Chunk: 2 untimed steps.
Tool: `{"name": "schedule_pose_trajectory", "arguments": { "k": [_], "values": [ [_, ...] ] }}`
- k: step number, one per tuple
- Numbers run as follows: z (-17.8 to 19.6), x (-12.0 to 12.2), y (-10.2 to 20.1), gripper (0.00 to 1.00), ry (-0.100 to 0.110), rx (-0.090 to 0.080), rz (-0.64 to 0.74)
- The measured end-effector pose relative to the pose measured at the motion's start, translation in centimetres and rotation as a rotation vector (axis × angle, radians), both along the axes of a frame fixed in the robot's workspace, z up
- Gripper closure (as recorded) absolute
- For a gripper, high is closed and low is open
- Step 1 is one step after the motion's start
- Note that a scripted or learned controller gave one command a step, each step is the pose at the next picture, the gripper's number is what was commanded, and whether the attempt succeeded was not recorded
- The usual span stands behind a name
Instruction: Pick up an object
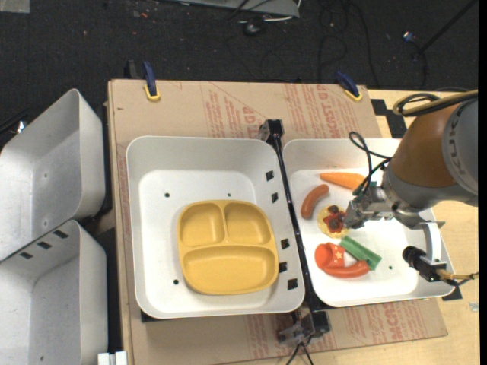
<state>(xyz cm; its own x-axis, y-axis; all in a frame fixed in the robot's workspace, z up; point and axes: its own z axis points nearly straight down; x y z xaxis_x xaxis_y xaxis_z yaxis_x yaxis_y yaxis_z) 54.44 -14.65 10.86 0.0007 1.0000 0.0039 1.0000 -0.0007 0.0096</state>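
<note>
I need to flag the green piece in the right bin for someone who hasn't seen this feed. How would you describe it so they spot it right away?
Look in the right-hand shallow white bin, the one the grey arm reaches into, toward its near edge. There a small flat green plastic block lies at a slant, overlapping the curved red plastic pepper slice. It is the only green, straight-edged item; the orange carrot and reddish-brown sausage lie farther back.

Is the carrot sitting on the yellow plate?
No, the carrot lies in the right bin, while the yellow plate sits in the left bin with no food on it.

Red print on the cardboard sheet [228,101] under the bins, too blurred to read
</note>
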Motion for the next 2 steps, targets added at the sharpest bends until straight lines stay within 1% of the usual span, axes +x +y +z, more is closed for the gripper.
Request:
{"name": "schedule_pose_trajectory", "arguments": {
  "k": [1,2],
  "values": [
    [4.3,0.4,0.4,1.0,0.006,-0.005,0.003],
    [9.7,0.6,0.4,1.0,0.004,-0.006,0.003]
  ]
}}
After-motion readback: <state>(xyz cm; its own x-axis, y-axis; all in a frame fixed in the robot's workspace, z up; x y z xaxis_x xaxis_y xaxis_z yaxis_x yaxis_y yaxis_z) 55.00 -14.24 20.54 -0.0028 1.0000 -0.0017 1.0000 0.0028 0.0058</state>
